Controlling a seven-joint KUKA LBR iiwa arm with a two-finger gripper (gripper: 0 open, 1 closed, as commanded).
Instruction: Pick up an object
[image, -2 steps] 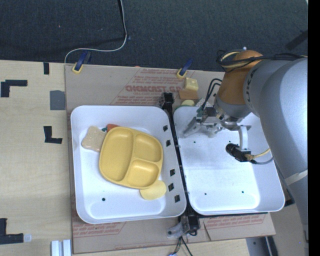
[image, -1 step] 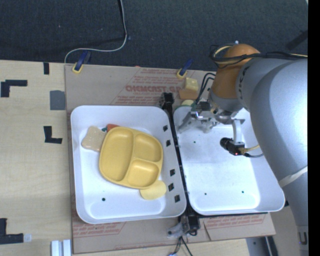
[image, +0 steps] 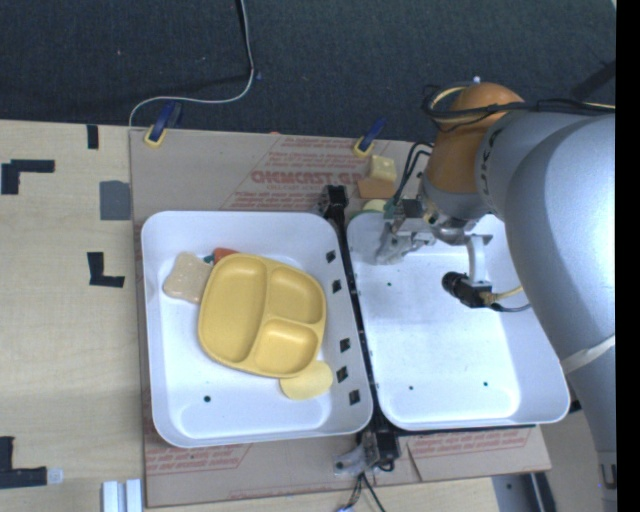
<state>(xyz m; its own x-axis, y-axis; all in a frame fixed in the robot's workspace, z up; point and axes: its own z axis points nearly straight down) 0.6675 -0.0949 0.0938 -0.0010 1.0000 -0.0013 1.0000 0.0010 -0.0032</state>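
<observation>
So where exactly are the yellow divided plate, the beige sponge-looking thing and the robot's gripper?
yellow divided plate (image: 262, 315): camera view, on its central ridge.
beige sponge-looking thing (image: 183, 277): camera view, on its top face.
gripper (image: 392, 243): camera view, at its tip over the right bin.

Most of the left shallow white bin (image: 160, 300) is covered by a yellow divided plastic plate (image: 262, 314); bare floor is left along its near edge. The right white bin (image: 520, 385) is crowded at its far edge by the grey arm (image: 560, 200).

Glossy yellow plastic divided tray (image: 262, 313) lies in a smooth white plastic bin (image: 165, 330) on matt brown cardboard (image: 240, 170)
</observation>
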